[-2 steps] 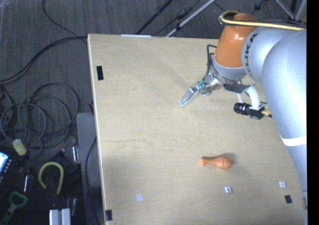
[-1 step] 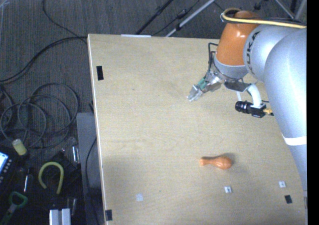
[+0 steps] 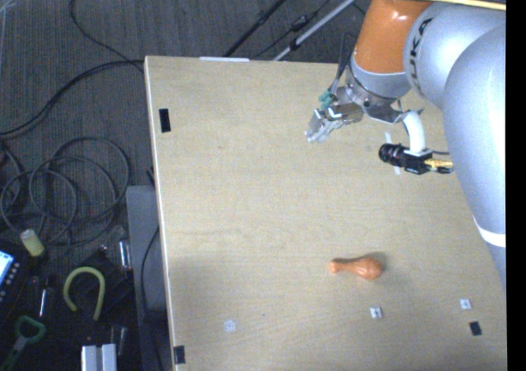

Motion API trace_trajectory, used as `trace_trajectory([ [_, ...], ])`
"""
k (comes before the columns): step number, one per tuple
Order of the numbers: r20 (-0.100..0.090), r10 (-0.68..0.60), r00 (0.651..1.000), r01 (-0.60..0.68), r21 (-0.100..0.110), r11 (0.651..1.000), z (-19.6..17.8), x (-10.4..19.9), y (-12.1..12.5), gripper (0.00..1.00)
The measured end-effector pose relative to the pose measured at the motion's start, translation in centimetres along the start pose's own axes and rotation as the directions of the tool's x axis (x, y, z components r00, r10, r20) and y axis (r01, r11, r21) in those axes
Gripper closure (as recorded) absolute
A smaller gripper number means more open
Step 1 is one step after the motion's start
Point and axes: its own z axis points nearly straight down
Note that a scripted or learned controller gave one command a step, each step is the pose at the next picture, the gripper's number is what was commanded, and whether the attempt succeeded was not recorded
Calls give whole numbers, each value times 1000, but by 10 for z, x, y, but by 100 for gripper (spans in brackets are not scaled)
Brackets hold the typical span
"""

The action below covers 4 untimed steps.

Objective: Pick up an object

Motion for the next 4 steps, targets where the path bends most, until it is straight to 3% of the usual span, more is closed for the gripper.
trace_trajectory([
  [1, 0, 0, 1000, 0, 1, 1000, 0, 0, 0, 0],
  [2, 3, 174, 985, -174, 1, 985, -42, -99, -64, 0],
  [3, 1, -284, 959, 284, 0, 959, 82, -119, -34, 0],
  [4, 2, -358, 934, 358, 1, 934, 99, -94, -27, 0],
])
